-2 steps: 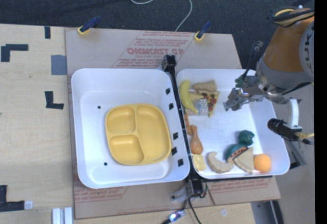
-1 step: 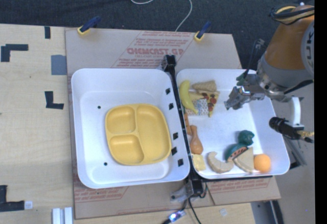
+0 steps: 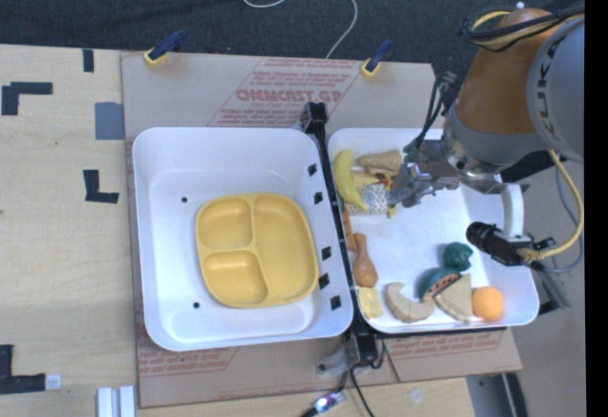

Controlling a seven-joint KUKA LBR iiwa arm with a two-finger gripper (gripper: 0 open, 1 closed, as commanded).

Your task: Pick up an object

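Banana (image 3: 345,180) lies in the right bin (image 3: 427,233) toward ten o'clock, against the divider, its long axis running twelve to six with a slight curve. At its three o'clock hovers the gripper (image 3: 407,185), above small packets; its opening cannot be told.

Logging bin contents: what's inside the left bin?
A yellow tray with three compartments lies in the left bin, nothing visible on it. Whatever is beneath the tray is covered.
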